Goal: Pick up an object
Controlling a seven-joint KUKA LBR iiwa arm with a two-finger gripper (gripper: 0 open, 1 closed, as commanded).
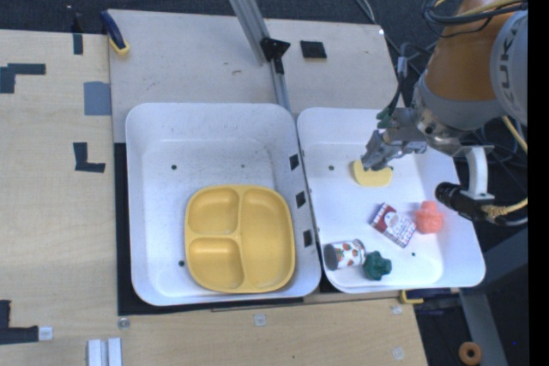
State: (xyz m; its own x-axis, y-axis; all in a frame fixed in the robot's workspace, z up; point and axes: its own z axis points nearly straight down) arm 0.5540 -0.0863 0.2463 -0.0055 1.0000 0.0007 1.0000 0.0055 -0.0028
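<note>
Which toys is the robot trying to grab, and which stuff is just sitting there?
For the job: gripper, yellow piece right under it, red-and-white packet, orange lump, small can, green toy.

Just lying about: yellow divided tray, blue-and-yellow clamp.

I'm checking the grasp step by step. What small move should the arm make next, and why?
Probably a short, straight descent, then closing. The gripper sits right over the pale yellow piece in the right bin, overlapping its upper edge, and nothing shows between its tips. The other items lie further down the bin, so nothing crowds that approach.
</note>
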